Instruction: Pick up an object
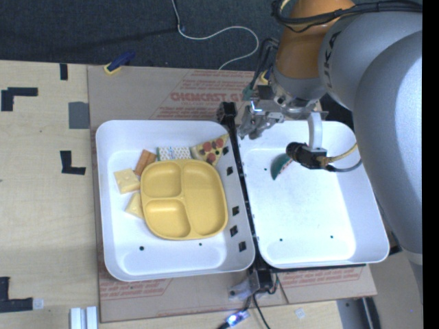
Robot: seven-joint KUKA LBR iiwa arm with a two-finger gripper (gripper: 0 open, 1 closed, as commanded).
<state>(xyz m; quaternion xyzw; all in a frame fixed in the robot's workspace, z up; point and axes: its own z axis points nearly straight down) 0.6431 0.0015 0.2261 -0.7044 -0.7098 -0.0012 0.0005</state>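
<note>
Objects for picking lie mostly in the left bin (110, 184): a yellow divided plate (184, 199) with three compartments sits near its centre, and around the plate's edge from nine to one o'clock lie small flat pieces, among them a pale cracker-like square (127, 180), an orange-brown strip (145, 161), a speckled patterned piece (173, 153) and a pizza-slice toy (211, 149) close to the bin's right wall. A small green object (280, 165) rests in the right bin (322, 218), toward its eleven o'clock corner, just beside a black cylindrical part with a yellow cable.

The gripper (255, 123) hangs over the divide between the two bins at their far end, at twelve o'clock from the plate; whether it is wide or narrow cannot be told, and nothing can be seen held in it. The arm (374, 67), grey with an orange band, fills the two o'clock corner.

Both bins rest on a cardboard sheet (192, 94) with red print, laid on a light wooden bench (41, 204) bearing black and grey markings. Beyond, at twelve o'clock, lies dark carpet (82, 12) crossed by a thin white cable (206, 33).
</note>
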